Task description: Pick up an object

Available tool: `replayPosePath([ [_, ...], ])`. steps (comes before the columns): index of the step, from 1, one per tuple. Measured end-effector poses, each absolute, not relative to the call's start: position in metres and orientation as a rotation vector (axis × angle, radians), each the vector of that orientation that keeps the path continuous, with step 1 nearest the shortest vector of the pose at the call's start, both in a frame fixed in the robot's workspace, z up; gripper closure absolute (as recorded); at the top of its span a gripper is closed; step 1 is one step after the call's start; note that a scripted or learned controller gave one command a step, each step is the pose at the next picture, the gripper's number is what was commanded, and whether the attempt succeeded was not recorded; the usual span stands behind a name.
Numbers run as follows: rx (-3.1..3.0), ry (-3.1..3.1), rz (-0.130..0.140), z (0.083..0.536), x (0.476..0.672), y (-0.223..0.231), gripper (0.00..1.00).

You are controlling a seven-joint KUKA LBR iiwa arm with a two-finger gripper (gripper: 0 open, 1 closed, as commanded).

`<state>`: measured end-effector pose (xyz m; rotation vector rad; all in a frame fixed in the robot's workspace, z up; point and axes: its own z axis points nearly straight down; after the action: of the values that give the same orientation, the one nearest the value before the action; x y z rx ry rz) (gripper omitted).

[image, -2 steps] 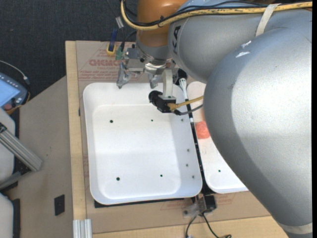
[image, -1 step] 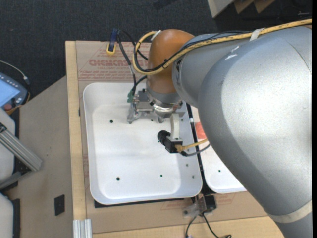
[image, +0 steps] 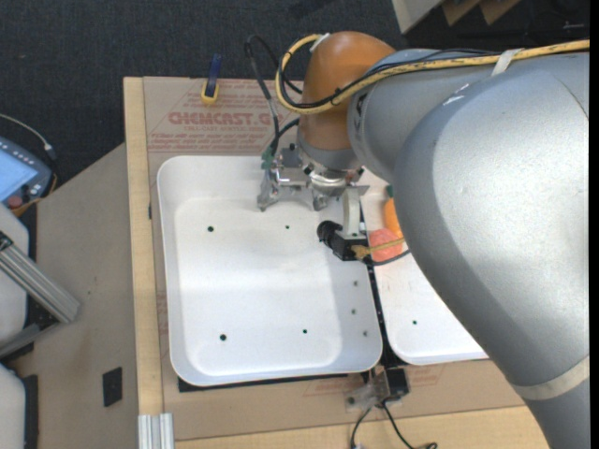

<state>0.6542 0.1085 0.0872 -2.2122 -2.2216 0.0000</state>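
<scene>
Grey arm (image: pixel 487 204) over right bin (image: pixel 440 335)

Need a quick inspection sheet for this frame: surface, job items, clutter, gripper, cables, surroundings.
Surface: cardboard-topped bench bearing two white bins; left bin shows only small dark dots on its floor; right bin mostly hidden by the arm.
Job's things: orange object at the right bin's left edge, partly hidden by the arm.
Clutter: yellow-and-blue clamp on the bench's back edge.
Gripper: gripper low over the left bin's back wall; finger state unreadable.
Cables: yellow and black cables looped over the wrist; a connector with wires at the front edge.
Surroundings: dark floor; aluminium rail at left.
</scene>
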Motion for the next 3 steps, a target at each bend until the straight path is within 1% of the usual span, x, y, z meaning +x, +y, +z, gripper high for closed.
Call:
replayPosePath([
  [1, -2.213, -2.229, -0.007, 0.085, 0.666, 0.186, 0.0],
  [2, -2.221, -2.224, -0.005, 0.096, 0.667, 0.181, 1.0],
  [3, -2.221, -2.226, -0.007, 0.106, 0.667, 0.182, 1.0],
])
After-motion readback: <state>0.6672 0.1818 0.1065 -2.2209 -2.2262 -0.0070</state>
